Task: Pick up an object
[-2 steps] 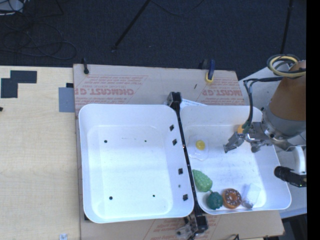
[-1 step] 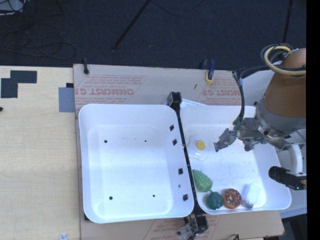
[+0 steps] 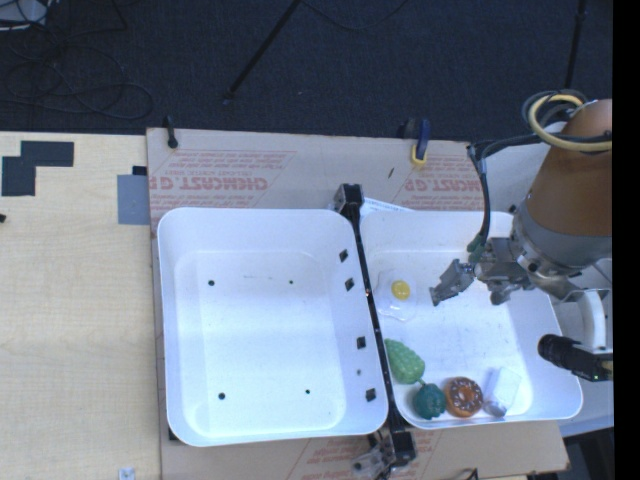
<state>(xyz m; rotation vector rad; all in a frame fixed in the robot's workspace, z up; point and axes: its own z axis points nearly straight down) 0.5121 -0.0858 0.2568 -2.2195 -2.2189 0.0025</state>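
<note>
Claw (image 3: 452,283): hung over the right bin (image 3: 540,408); whether it was released or clenched could not be told.
Yellow object (image 3: 400,290): lay on the bin floor just left of the claw, apart from it.
Green object (image 3: 405,361): below and left of the claw.
Teal ball (image 3: 430,400): below the claw, beside the doughnut (image 3: 463,396).
Left bin (image 3: 180,268): well left of the claw.

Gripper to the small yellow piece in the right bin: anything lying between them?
In the camera view, only bare white bin floor separates the gripper from the small yellow piece. The other objects cluster near the bin's front edge.
</note>
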